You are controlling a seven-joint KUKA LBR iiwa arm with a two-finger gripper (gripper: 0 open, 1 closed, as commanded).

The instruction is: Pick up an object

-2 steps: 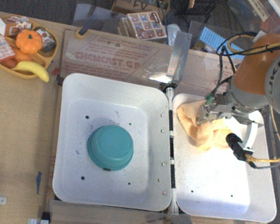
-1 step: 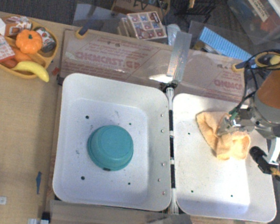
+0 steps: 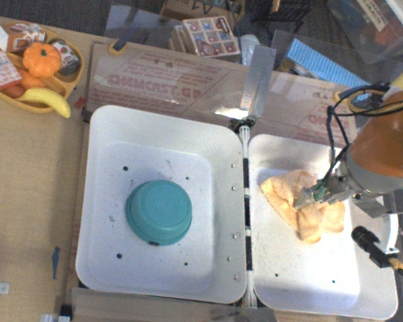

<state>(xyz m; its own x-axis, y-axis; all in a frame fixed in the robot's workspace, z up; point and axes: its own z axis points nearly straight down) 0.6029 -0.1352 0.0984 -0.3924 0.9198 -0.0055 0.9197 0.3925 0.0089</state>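
Observation:
A crumpled pale yellow cloth [image 3: 287, 198] lies in the right white bin [image 3: 318, 285], toward its upper half. My gripper [image 3: 309, 200] reaches down from the right and its tip is pressed into the middle of the cloth. The grey arm with its orange band [image 3: 390, 143] hangs above the bin's upper right corner. A teal upturned bowl [image 3: 159, 211] sits in the middle of the left white bin [image 3: 112, 141], far from the gripper.
A metal divider [image 3: 244, 202] runs between the two bins. A yellow dish of toy food with a banana and an orange pumpkin [image 3: 29, 68] sits at the bench's far left. Black cables [image 3: 337, 134] loop beside the arm. Boxes and clutter lie behind the bins.

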